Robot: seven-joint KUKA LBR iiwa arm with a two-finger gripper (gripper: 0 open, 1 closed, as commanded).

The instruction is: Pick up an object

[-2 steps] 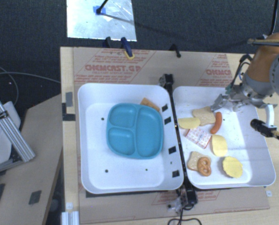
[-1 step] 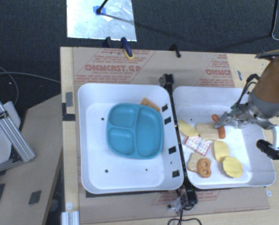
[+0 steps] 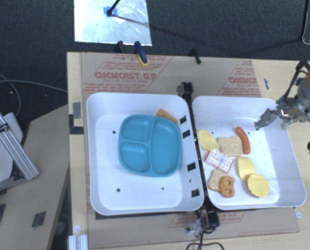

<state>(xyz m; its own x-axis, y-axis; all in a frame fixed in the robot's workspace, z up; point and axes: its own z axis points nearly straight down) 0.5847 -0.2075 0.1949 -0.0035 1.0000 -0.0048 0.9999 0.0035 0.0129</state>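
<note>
Nearest the camera: yellow slice, likely light, flat, hard to pinch. The sausage offers a rounded, firm midsection. Pincer state: cannot tell.

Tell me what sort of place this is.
Most likely a robotics lab bench set up for pick-up trials. Two white bins sit side by side on a labelled board, one holding a blue divided plate, the other toy food, with the arm's gripper reaching in.
</note>
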